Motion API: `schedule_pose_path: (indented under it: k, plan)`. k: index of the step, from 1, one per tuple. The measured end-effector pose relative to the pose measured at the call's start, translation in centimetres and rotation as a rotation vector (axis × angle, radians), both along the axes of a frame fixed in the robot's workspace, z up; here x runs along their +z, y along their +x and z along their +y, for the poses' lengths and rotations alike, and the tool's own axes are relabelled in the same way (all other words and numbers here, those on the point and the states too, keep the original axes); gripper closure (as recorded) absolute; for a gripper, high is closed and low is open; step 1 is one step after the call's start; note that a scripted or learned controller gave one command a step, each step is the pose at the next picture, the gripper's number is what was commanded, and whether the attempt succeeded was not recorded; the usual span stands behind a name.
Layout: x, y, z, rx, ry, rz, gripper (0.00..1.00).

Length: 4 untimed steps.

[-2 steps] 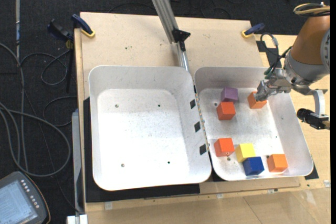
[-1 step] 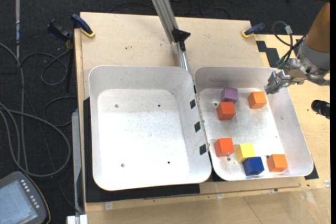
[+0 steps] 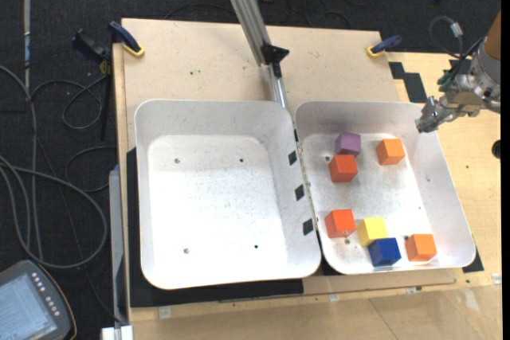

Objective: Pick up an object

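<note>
While square-set — orange cube [image 3: 390, 150] upright

— Bench fittings?
— Tan wooden board [image 3: 239, 60] with blue-and-yellow clamps [image 3: 126, 39] at its far corners; slanted grey metal pole [image 3: 243, 0] above.
— Floor?
— Black cables [image 3: 48, 103]; grey pendant screen [image 3: 28, 306], lower left.

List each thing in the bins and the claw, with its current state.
Purple cube: resting, touching a red-orange cube.
Orange cube: resting alone.
Second red-orange cube: resting beside yellow cube.
Blue cube: resting against the yellow one.
Second orange cube: resting.
Claw: over the bin's upper right rim.
</note>
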<state>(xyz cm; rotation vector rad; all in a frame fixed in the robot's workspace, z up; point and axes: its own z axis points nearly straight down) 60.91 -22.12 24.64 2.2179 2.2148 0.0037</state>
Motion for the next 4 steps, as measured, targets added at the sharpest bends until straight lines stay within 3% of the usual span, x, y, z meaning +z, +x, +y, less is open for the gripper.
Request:
schedule_pose_path:
  k: [1,3,4]
  plan:
    - [2.6,0.1,0.0,0.003,0.001,0.001,1.00]
    - [2.2,0.8,10.4,0.010,0.005,0.007,1.00]
    - [2.3,-0.1,15.3,0.010,0.005,0.007,1.00]
